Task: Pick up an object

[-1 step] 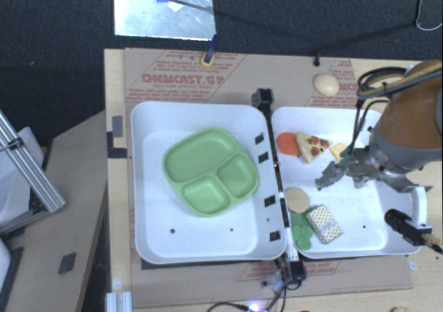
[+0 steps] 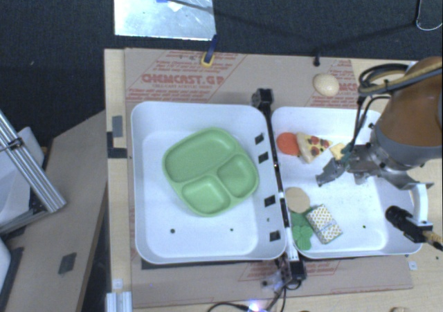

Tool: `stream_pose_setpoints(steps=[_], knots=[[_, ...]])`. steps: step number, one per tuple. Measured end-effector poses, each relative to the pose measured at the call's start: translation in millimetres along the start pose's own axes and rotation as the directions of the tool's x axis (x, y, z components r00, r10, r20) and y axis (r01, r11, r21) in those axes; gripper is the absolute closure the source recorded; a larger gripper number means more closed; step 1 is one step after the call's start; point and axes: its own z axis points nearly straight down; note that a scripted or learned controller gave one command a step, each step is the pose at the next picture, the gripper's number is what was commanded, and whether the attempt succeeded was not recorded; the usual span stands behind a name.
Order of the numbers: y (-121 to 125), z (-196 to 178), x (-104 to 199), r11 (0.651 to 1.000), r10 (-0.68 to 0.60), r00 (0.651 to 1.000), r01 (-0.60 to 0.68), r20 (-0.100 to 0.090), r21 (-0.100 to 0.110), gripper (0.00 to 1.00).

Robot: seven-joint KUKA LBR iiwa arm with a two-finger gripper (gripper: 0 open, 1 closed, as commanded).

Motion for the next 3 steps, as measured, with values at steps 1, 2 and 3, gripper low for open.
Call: stream_pose_setpoints(steps=[1, 2, 3], knots=[[-3.4, 53.3, 10.7, 1.0, 0.002, 1.0, -0.002, -0.002, 0.005, 0.0], [2.4, 105.9, 1.9, 1.0, 0.004, 1.0, -0.004, 0.0, -0.001, 0.0], [6.0, 112.8, 1.5, 1.0, 0.003, 1.0, -0.003, 0.0, -0.008, 0.0]])
